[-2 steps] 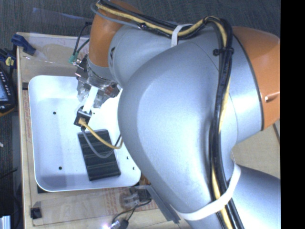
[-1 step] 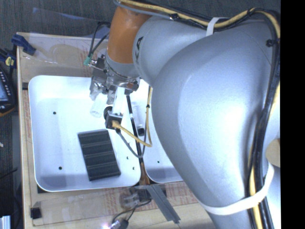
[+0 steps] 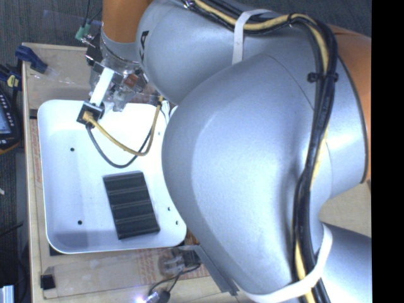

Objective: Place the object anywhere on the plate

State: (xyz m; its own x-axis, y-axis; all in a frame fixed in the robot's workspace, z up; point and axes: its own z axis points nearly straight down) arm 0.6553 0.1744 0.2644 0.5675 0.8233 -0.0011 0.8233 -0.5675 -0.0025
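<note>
Watching the overhead camera view here, and most of my screen is the arm (image 3: 252,169) itself, a big grey elbow sitting over the right side of the bench (image 3: 95,276), so anything under it is hidden from me. On the left I get a decent look at one white bin (image 3: 60,169). The one loose thing I can see in it is a black ribbed block (image 3: 130,205), lying flat on the floor in the half toward the bottom of the picture, close to the bin's right wall. I'm treating that as the object to move. Its long axis runs roughly top to bottom in the picture, leaning a little to the left at the top. The gripper (image 3: 120,90) is up at the opposite end, over the bin's far rim, well apart from the block. From the gripper, the block lies almost straight down the picture and a touch right, so my guess is the next move runs along the block's length. I honestly can't tell if the gripper is open or closed, it's a blurry tangle, and I see nothing held in it. I can't place the plate from here either.
</note>
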